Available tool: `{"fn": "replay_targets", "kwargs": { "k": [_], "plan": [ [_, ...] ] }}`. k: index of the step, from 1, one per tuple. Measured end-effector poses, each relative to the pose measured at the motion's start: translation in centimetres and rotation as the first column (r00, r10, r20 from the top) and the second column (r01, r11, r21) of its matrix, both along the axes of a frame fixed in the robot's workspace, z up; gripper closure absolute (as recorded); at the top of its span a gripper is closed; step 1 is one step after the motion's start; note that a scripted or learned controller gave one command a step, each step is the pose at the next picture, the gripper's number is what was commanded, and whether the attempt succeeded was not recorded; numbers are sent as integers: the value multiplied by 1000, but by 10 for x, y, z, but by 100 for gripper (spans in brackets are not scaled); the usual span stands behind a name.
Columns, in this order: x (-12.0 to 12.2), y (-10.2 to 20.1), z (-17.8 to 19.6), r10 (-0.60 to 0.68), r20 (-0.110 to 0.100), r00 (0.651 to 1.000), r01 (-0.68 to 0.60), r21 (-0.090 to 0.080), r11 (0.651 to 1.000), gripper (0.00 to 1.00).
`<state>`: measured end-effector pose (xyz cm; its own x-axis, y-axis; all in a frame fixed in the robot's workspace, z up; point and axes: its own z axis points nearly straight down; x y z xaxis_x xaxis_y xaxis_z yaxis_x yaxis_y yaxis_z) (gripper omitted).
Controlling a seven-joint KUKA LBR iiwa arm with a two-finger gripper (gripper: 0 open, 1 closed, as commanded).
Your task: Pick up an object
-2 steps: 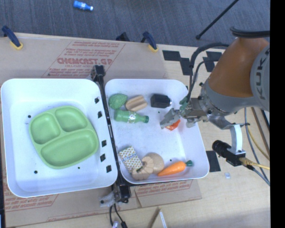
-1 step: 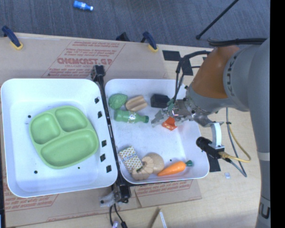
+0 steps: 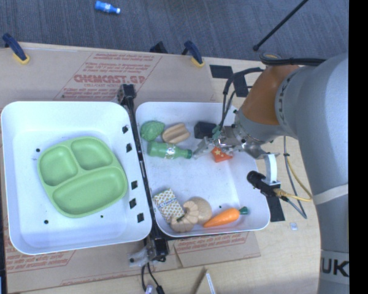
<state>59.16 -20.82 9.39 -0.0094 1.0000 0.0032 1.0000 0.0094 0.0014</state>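
The grey arm [image 3: 306, 109], with its orange band, comes in from the right and bends down over the right bin [image 3: 257, 222]. Its gripper [image 3: 210, 144] hangs low in that bin's upper half; whether it is spread or pressed together cannot be told, and nothing shows pinched there. Far left of the gripper, the left bin [image 3: 18, 225] bears a green divided plate [image 3: 83, 175]. Just left of the gripper lies a green bottle [image 3: 169, 151], with a green leafy toy [image 3: 152, 130] and a hot dog bun [image 3: 176, 133] above it. Just right, a small red-orange toy [image 3: 220, 155] is beside the gripper. Well below lie an orange carrot [image 3: 222, 218], a tan pretzel-like piece [image 3: 193, 213] and a patterned packet [image 3: 166, 203].
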Motion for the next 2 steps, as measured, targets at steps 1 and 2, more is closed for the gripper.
{"fn": "replay_targets", "kwargs": {
  "k": [1, 2],
  "plan": [
    [-1, -1, 9, 2, -4, 1000, -2, -2, 1000, 100],
    [-31, 31, 112, -3, -2, 1000, 3, -3, 1000, 100]
  ]
}}
